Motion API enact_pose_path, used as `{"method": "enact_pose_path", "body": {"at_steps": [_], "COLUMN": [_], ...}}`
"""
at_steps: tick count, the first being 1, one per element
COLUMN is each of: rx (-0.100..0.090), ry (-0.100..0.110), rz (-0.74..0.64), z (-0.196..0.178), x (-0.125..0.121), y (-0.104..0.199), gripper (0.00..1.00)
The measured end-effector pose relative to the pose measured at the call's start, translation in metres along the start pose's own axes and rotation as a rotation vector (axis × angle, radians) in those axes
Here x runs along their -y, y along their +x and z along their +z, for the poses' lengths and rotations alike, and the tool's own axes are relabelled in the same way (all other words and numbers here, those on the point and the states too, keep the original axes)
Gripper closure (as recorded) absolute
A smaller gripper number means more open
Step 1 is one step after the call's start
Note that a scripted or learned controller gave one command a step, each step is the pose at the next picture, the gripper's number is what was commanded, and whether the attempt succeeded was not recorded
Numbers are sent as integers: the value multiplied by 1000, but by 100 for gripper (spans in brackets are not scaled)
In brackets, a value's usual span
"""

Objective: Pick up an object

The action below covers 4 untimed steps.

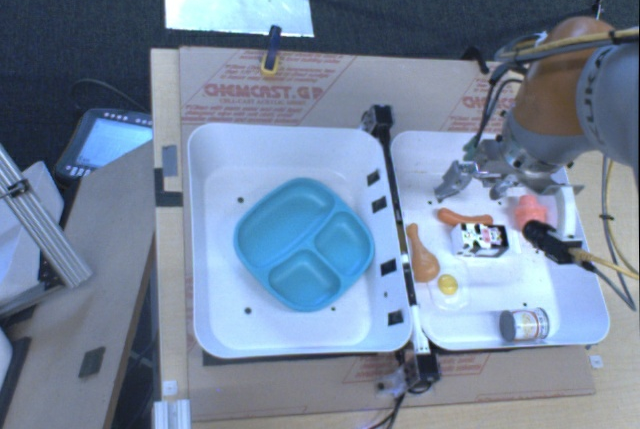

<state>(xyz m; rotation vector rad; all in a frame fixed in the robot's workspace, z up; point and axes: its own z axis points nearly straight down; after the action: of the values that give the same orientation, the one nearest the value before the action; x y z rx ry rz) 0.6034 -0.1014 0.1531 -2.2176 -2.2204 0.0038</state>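
right bin [590, 317], centre-right of frame: orange carrot-like piece [465, 216], black-and-white patterned block [483, 239], pink-orange lump [530, 210], orange pear-shaped piece [424, 257], small yellow-white item [448, 286], grey canister [525, 324] lying lower right. gripper [465, 175] sits above the carrot piece at the bin's upper middle, fingers look spread with nothing between them. left bin [215, 217] holds a blue three-compartment plate [303, 243], compartments bare.
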Motion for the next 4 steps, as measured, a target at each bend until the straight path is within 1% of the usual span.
{"method": "enact_pose_path", "body": {"at_steps": [1, 2, 3, 4], "rx": [0, 1, 2, 2], "ry": [0, -8, -13, -11], "rz": [1, 2, -2, -3], "z": [63, 48, -15, -59], "x": [0, -3, -10, -15], "y": [3, 3, -2, -4], "gripper": [0, 100, 100, 100]}}
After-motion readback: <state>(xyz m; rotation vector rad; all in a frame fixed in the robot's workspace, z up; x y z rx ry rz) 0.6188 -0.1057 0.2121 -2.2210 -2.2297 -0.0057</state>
